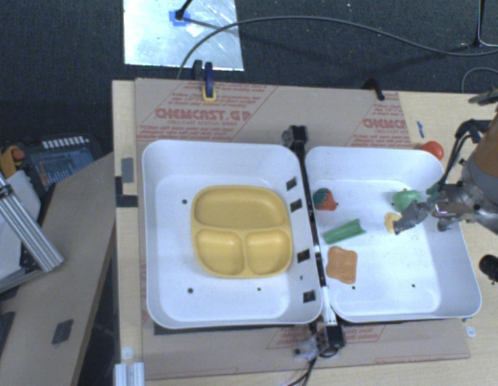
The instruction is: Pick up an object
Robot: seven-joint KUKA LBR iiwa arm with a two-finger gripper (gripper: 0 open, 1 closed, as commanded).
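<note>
- Grey arm (pixel 483 175) enters from the right edge of the camera view and extends leftward over the right bin (pixel 450 304), its wrist hanging above that bin's right half.
- Gripper (pixel 411 214) at the arm's end points left, low over the upper right part of the right bin; whether it is released or clenched cannot be told at this slant.
- Just beside the gripper tip lie a light green object (pixel 407 197) and a small yellow object (pixel 390 222); contact with either cannot be told, and nothing is seen grasped.
- Further left in the same bin: a dark green elongated piece (pixel 343 232) lying at a tilt, an orange flat piece (pixel 342 264) below it, and a red-and-green object (pixel 323 200) near the bin's left wall.
- These three pieces are well apart from the gripper, and the bin floor between shows bare white.
- Left bin (pixel 164 296) holds a yellow compartment tray (pixel 240 230) with one wide section above two smaller ones.
- Both bins touch along a central seam and rest on a cardboard sheet (pixel 257 111) printed with red lettering.
- Red-orange ball (pixel 432 148) sits just outside the right bin's upper right corner.
</note>
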